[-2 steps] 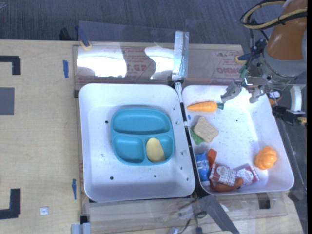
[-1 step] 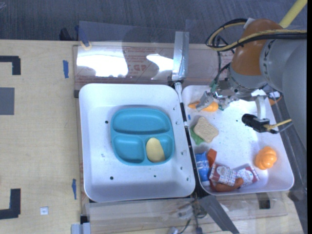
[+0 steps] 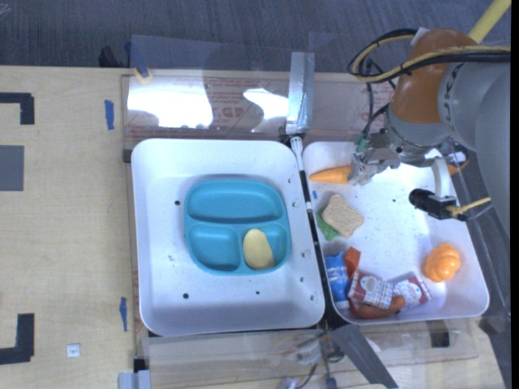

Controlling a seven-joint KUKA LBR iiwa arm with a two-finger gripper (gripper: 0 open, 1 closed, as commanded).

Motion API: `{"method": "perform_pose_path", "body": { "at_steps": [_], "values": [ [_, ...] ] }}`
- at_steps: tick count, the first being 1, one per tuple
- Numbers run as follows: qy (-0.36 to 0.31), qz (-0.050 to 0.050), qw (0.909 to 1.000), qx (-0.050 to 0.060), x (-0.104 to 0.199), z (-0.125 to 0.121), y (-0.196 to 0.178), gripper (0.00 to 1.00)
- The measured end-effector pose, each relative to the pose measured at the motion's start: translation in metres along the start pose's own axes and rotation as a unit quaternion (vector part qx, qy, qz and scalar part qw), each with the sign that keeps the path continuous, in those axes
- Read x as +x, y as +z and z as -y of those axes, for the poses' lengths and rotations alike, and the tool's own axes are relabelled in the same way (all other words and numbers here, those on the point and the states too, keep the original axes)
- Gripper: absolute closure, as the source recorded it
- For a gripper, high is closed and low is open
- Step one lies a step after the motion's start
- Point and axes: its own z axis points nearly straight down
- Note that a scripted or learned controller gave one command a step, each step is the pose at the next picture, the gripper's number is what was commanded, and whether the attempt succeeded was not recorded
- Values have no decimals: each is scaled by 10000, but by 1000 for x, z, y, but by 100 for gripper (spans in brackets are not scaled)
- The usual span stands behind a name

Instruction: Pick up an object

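We are seeing the pincer point(image 3: 362, 168) crowding the right bin's point(image 3: 478, 294) back wall, touching the carrot point(image 3: 330, 175); its grip is unreadable.

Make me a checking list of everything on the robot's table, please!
Surface: wooden bench bearing two white bins, left bin and right bin.
Job's things: carrot, bread slice, orange fruit, red packets in the right bin.
Clutter: blue tray with a yellow potato in the left bin.
Claw: claw right beside the carrot.
Cables: black and yellow loops by the arm.
Surroundings: grey floor.
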Motion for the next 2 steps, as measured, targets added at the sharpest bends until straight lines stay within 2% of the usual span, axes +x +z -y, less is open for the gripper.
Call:
{"method": "perform_pose_path", "body": {
  "at_steps": [1, 2],
  "values": [
    [-6, -3, 10000, -26, 1, -2, -1, 0],
    [-71, -26, 9999, -80, 3, -14, 18, 0]
  ]
}}
